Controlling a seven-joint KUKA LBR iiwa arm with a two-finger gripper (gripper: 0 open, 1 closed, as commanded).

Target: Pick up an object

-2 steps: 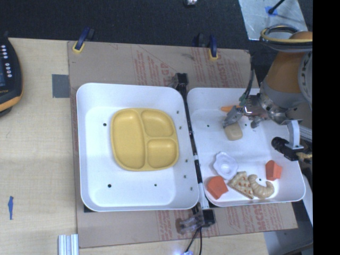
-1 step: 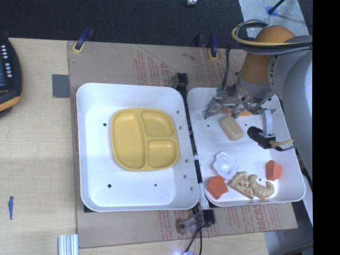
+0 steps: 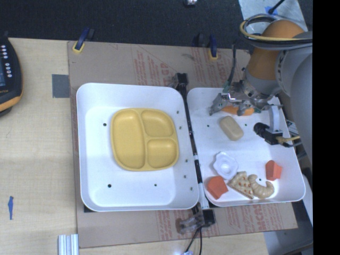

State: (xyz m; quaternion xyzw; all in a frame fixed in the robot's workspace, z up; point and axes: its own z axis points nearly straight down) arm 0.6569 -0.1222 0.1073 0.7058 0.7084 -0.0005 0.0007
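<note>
My gripper (image 3: 232, 104) is down over the far end of the right bin (image 3: 297, 195), the arm coming in from the upper right. A small orange item (image 3: 232, 110) lies right under it, partly covered, and I cannot tell whether it is gripped. Just in front lies a tan oval roll (image 3: 231, 127). Nearer the front of the bin are a white egg-shaped toy (image 3: 225, 164), a red-orange block (image 3: 216, 187), a small red piece (image 3: 273, 169) and a tan waffle-like piece (image 3: 251, 185).
The left bin (image 3: 90, 185) holds a yellow divided plate (image 3: 144, 138). Both bins sit on a cardboard sheet (image 3: 133, 62) clamped at its far edge. A control pendant (image 3: 8, 73) lies at the bench's left edge.
</note>
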